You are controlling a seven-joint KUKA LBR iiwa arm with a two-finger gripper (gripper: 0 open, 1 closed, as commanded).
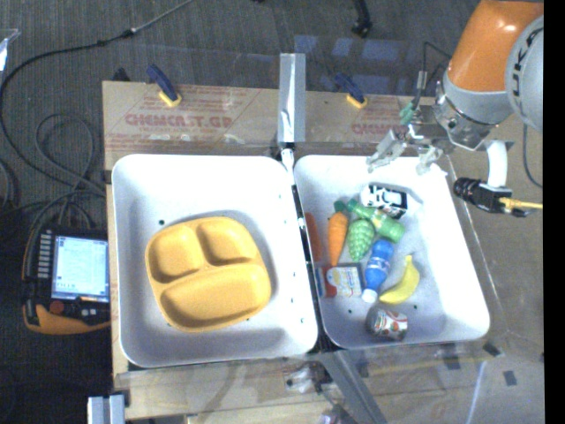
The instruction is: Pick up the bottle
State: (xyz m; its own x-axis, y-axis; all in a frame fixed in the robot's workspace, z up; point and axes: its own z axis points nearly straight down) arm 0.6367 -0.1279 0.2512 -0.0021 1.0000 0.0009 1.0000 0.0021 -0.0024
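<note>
Blue plastic catches the eye first: the bottle (380, 264) lies on its side in the right bin (459, 237), white cap pointing toward the near edge, wedged between a small carton (345, 281) on one side and a banana (402, 283) on the other. Nothing of the task looks done yet. The gripper (405, 149) hangs over the far rim of that bin with its fingers spread and nothing between them, well apart from the bottle, so the reach, the descent and the grasp are all left to do. The clutter will make it awkward, I'd say: a carrot (337, 237), a green knobbly fruit (360, 237) and a black-and-white packet (387, 199) crowd the bottle's upper end, and a crumpled can (387, 324) sits near the front corner. The left bin (132, 201) holds a yellow divided tray (209, 272). Both bins rest on a cardboard-covered bench (194, 117) with blue clamps at the back edge. Around it is dark carpet, a trailing black cable, chair castors, and a teach pendant (69, 281) with a lit screen at the left.
</note>
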